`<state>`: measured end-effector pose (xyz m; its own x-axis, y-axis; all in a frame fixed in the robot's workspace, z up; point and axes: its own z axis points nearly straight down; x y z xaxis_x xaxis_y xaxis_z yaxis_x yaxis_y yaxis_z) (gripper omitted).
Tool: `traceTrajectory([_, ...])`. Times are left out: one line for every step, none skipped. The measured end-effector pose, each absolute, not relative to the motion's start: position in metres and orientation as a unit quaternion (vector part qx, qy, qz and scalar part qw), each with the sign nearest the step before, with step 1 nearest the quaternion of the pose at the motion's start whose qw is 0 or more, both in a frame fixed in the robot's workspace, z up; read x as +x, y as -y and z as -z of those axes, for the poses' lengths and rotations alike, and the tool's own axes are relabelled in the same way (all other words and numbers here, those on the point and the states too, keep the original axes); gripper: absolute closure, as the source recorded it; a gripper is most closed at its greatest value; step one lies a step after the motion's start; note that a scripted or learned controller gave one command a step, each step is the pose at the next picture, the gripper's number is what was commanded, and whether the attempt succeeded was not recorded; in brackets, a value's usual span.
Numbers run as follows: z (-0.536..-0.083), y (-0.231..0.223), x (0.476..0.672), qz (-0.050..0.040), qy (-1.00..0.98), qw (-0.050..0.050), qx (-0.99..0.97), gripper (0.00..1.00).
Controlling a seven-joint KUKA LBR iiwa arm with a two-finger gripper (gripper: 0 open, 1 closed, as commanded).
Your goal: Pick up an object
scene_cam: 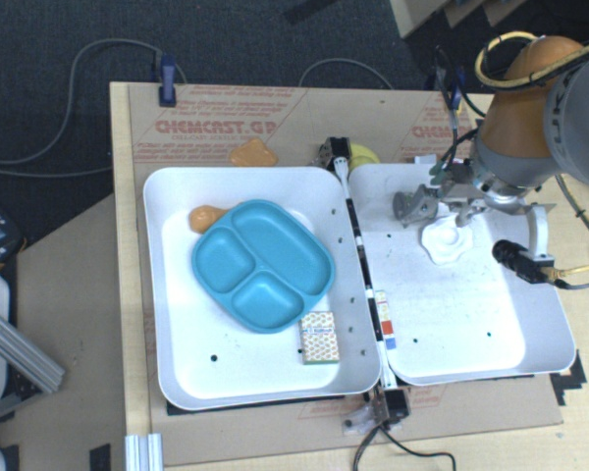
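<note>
Grey arm: reaches in over the right bin, its gripper low above a white object.
Grip: cannot tell whether open or closed.
Left bin: blue divided plate, orange piece at its upper-left edge, small patterned box just below.

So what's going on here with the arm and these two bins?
The arm reaches in over the right bin, its end effector just above a small white object near the bin's top. Whether it has hold of that object can't be told. The left bin holds a blue divided plate, an orange item tucked at its edge, and a small patterned box.
</note>
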<state>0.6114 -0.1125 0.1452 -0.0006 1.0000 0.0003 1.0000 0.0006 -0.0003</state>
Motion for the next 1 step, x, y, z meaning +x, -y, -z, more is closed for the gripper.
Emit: traceTrajectory([-0.0852, 0.1073, 0.662, -0.0013, 0.707, -0.004, -0.707, 0.0])
